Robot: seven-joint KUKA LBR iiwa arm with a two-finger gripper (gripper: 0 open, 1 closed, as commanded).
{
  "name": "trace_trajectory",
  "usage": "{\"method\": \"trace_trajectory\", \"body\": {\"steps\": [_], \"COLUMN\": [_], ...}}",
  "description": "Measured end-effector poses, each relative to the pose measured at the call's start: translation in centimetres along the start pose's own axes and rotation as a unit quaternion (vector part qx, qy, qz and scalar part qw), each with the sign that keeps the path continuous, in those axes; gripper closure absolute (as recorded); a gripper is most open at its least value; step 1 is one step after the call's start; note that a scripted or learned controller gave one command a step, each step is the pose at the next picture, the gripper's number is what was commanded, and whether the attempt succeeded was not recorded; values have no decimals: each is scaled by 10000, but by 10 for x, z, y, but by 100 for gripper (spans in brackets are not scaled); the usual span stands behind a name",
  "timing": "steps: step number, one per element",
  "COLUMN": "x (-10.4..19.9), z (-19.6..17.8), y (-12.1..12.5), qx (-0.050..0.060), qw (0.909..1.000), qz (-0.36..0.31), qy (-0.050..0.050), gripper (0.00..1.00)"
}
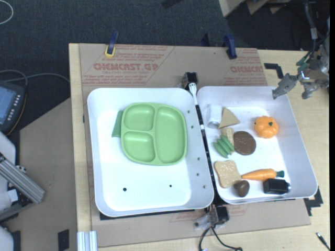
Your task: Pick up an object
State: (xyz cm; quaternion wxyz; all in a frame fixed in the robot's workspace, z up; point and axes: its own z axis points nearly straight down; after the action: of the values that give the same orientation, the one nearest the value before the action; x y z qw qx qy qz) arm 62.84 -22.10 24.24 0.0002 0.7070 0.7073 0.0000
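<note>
Two white bins sat on a clamped cardboard-covered surface above dark carpet. The pincer hovered open and empty by the right bin's far corner, near the pumpkin.

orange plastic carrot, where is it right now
The orange plastic carrot lies in the right white bin, near its front edge, between the slice of toy toast and the small black block.
</note>
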Motion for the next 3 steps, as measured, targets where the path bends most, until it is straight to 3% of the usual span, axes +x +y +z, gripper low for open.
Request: {"method": "trace_trajectory", "body": {"steps": [3], "x": [10], "z": [159], "y": [-9], "qx": [22], "qw": [10000], "qz": [-6], "qy": [30], "gripper": [0]}}
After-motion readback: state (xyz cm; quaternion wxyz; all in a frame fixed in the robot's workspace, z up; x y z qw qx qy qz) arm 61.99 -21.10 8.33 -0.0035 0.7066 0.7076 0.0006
